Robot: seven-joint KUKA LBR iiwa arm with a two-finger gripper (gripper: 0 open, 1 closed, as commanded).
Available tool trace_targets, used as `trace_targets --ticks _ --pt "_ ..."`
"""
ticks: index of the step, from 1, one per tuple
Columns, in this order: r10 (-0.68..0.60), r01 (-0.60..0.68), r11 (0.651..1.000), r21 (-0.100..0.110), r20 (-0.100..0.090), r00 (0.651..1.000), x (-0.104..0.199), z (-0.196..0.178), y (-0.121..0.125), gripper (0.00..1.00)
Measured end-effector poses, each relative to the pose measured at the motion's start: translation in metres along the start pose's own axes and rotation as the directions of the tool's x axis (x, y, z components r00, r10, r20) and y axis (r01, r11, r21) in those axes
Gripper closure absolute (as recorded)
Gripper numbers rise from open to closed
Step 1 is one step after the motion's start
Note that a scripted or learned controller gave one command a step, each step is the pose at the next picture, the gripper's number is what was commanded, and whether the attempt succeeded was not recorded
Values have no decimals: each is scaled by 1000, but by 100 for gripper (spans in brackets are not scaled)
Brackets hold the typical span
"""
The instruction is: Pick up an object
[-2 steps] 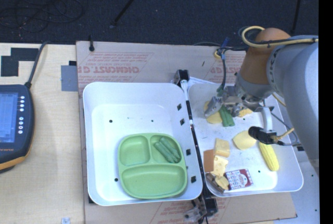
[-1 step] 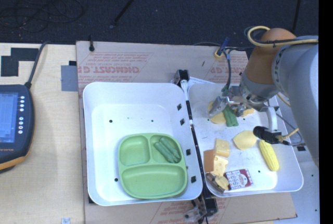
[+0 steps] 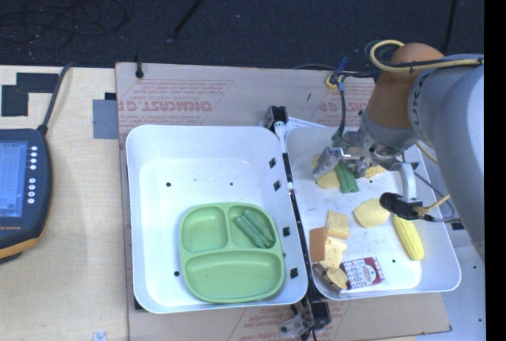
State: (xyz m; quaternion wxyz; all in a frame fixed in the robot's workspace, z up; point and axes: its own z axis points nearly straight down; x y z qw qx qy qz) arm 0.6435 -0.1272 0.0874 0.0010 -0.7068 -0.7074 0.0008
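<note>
Pale wooden surface (image 3: 87, 252) carries a cardboard sheet (image 3: 198, 94), and on it two white bins stand side by side, touching along their inner walls. A handheld control unit (image 3: 16, 189) lies at the far left, well apart from them. Left bin (image 3: 150, 173): one green divided tray (image 3: 229, 272) at the near side, with green bean pods (image 3: 254, 229) in its upper right compartment. Right bin (image 3: 443, 268): my pincer (image 3: 349, 164) is down at the far side, directly over a short green piece (image 3: 346, 181), which juts out from beneath it toward the near side. I cannot tell whether my pincer is apart, together or clamped on that piece. A small yellow piece (image 3: 326, 179) lies just beside the green one, on the side toward the divider. Nearer the front lie a pale yellow lump (image 3: 370, 214), a corn cob (image 3: 409, 238) to its right, a yellow wedge (image 3: 337, 225) and an orange block (image 3: 317, 243) against the divider. A red and white packet (image 3: 364, 272) lies at the front edge.
</note>
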Motion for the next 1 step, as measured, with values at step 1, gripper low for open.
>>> trace_targets --ticks 1 --pt "-1 1 1000 0 0 1000 0 -11 0 100"
